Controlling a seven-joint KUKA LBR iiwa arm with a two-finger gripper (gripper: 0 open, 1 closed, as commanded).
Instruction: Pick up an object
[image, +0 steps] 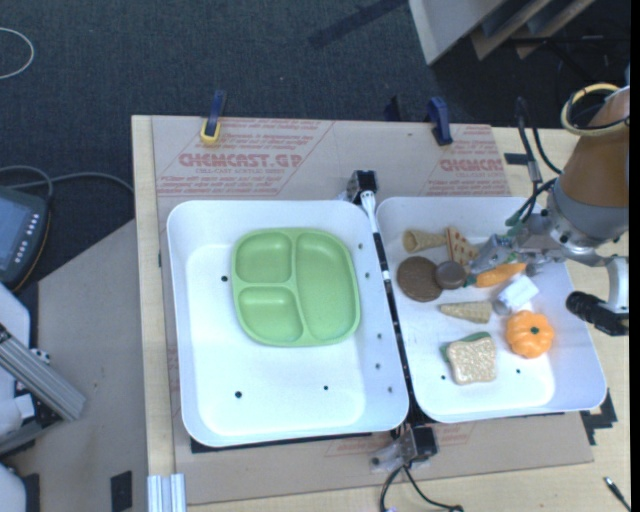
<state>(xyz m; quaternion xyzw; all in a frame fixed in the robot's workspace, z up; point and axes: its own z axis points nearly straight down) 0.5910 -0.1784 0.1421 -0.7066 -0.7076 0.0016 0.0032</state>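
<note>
The right bin (575, 392) holds several toy foods: a brown round cookie (419, 279), a cone (424, 240), a waffle piece (459, 243), an orange carrot-like piece (501, 273), a white block (518, 293), a pale wedge (467, 312), a bread slice (471, 360) and an orange pumpkin (528, 334). My gripper (489, 257) reaches in from the right and hangs low over the bin's upper middle, right at the carrot-like piece and a small brown disc (450, 275). Its body hides part of what lies under it.
In the left bin (200, 390) lies a green divided plate (296, 286). A black hinge strip (385, 290) runs between the bins. Blue and yellow clamps (437, 119) hold the cardboard at the back. The arm's grey and orange wrist (598, 175) stands over the right bin's far right edge.
</note>
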